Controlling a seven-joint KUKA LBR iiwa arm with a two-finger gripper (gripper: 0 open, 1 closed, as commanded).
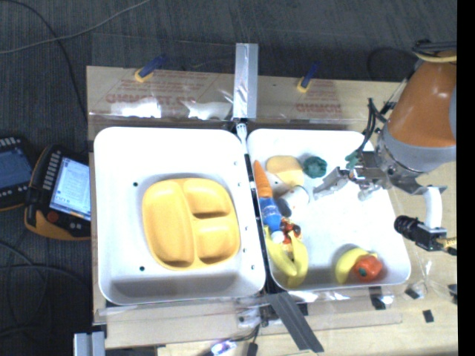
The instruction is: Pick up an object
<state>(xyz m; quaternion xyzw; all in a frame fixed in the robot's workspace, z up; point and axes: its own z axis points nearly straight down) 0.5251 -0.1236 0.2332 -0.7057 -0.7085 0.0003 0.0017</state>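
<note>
pincer [332, 181] perhaps open, over right bin [386, 232]

Orange carrot [259, 178] lying along my right bin's left wall, blue bottle [270, 215] just below it, yellow banana [289, 262] at the lower left corner, teal ball [316, 166] near the top, red tomato [368, 268] against a yellow fruit [347, 262] at the lower right

Off the worktop's left edge, on dark carpet: an orange-cased handheld pendant with a lit screen [63, 195]. Along the worktop's far edge: two blue-and-yellow clamps [151, 68] [307, 78] and an upright grey metal post [246, 80].
</note>
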